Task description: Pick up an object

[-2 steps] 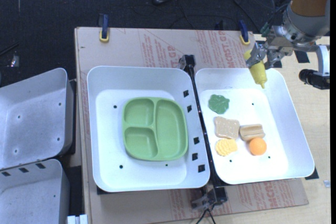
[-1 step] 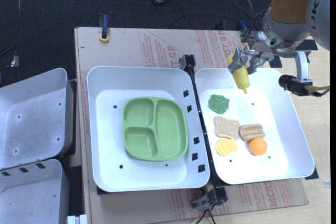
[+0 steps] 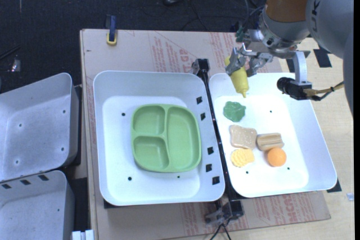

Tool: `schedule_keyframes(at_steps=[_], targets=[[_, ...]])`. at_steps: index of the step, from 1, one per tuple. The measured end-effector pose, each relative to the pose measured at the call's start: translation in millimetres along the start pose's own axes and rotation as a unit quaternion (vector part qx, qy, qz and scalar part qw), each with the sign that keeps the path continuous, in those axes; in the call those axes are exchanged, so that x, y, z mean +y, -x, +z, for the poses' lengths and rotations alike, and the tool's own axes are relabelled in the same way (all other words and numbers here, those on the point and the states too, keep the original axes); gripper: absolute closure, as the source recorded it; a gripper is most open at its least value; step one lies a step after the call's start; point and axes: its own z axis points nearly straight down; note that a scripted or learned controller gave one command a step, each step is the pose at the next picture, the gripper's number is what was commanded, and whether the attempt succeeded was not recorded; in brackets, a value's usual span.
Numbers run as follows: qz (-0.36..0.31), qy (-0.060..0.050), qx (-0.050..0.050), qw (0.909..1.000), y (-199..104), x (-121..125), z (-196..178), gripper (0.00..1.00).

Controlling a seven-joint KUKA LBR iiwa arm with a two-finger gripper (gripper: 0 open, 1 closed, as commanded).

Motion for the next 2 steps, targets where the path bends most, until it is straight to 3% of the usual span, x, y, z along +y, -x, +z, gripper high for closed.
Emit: schedule_keyframes(at_steps=[1, 2], targets=[[0.001, -0.001, 0.0, 1.0, -51.3, 3.6, 20.5, 1.0], [0.0, 0.001, 0.0, 1.0, -104.2, 7.8, 16.3, 1.0]])
